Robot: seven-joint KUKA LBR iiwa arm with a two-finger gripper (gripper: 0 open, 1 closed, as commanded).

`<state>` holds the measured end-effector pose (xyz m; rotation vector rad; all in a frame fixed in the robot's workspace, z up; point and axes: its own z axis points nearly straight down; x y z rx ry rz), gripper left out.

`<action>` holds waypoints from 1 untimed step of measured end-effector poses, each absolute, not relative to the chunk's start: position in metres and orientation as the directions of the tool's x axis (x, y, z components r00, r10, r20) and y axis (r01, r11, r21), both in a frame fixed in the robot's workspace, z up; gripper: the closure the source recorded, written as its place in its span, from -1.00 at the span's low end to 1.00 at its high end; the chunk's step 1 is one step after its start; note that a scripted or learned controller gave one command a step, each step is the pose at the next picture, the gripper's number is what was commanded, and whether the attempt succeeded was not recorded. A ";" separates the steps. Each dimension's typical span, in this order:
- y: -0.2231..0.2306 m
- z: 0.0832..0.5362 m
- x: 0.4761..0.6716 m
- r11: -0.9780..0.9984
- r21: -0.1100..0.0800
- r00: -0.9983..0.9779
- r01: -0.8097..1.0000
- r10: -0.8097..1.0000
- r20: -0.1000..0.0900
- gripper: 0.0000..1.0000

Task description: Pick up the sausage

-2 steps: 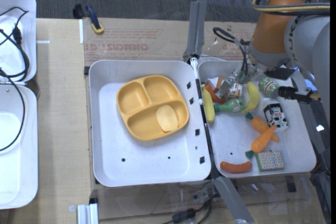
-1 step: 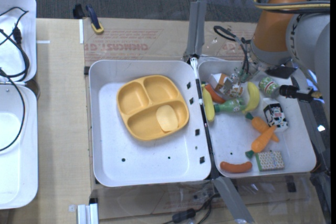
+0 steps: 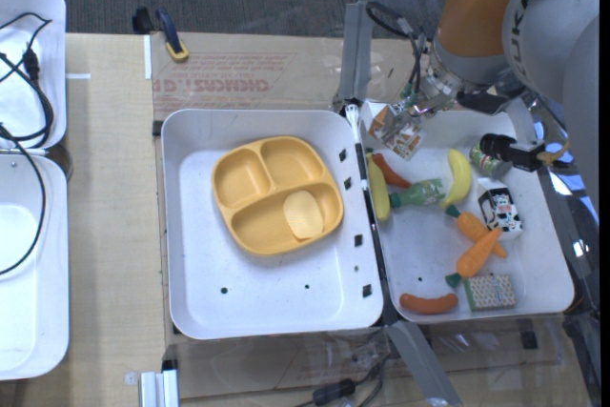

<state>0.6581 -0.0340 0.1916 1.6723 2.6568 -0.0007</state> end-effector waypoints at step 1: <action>-0.055 0.191 0.603 0.444 -0.001 -0.444 0.896 0.896 -0.001 1.00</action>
